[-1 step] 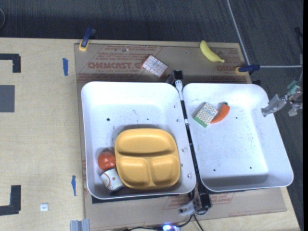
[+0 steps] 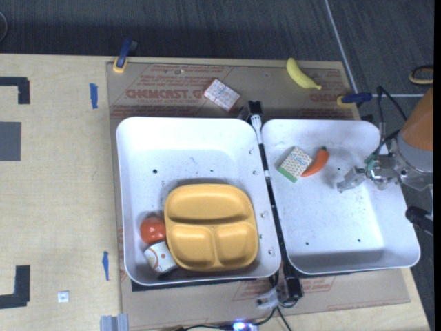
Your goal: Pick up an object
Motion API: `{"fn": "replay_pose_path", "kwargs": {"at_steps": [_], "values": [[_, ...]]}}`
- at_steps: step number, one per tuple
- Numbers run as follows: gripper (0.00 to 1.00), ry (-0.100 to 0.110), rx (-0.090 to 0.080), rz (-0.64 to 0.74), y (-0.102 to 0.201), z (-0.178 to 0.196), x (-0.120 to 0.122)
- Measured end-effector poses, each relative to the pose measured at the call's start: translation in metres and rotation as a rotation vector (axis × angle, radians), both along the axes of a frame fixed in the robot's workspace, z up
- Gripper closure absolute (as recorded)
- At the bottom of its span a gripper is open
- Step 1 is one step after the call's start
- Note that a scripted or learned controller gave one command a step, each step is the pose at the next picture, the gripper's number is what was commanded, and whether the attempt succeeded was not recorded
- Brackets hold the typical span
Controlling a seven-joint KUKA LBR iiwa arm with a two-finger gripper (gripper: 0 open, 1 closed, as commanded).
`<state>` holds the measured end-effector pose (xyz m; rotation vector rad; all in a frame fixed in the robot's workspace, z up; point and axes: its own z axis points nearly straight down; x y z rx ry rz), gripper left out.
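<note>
Apparently I'm on the approach: my gripper [image 2: 348, 179] hangs low in the right bin [image 2: 344, 254], fingers seemingly apart and empty, needing a leftward reach to the carrot [image 2: 315, 163].

Banana [image 2: 302, 74] and clamps [image 2: 123, 54] beyond bins [image 2: 131, 140]

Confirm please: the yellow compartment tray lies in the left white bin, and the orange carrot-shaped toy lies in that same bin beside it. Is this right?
One detail is wrong. The camera view shows the orange carrot-shaped toy in the right white bin, next to a small patterned block. The yellow compartment tray does lie in the left white bin.
</note>
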<state>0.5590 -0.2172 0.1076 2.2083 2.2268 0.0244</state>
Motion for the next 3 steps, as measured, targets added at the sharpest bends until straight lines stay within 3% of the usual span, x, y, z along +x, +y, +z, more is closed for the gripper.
{"fn": "replay_pose_path", "kwargs": {"at_steps": [1,2,3], "values": [[0.0,0.013,-0.008,-0.009,0.024,-0.016,-0.021],[0.0,0.013,-0.007,-0.007,0.084,-0.022,-0.056],[0.0,0.012,-0.006,-0.008,0.126,-0.022,-0.073]]}}
